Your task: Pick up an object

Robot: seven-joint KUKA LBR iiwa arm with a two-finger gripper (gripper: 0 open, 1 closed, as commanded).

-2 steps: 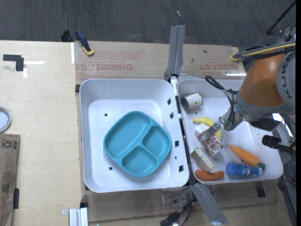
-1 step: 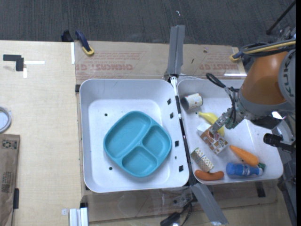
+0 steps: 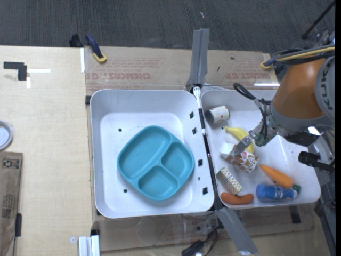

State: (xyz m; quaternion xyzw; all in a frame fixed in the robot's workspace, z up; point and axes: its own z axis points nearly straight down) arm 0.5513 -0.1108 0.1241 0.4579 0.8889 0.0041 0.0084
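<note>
Fingers (image 3: 243, 144) — closed state unclear — low against patterned carton (image 3: 243, 160), beside banana (image 3: 236, 133).

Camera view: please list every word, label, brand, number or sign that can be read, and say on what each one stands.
"CHEMCAST GP", red print that reads upside down and repeats: brown paper sheet behind the bins.
"KU", cut off by the frame edge: grey robot arm.
Recycling sign; the small print beside it is too blurred to read: brown cardboard piece.
Print too small to read: patterned carton and blue bottle.

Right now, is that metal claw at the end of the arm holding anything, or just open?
Gripper: cannot be told; it sits low over the yellow banana and patterned carton.
</note>
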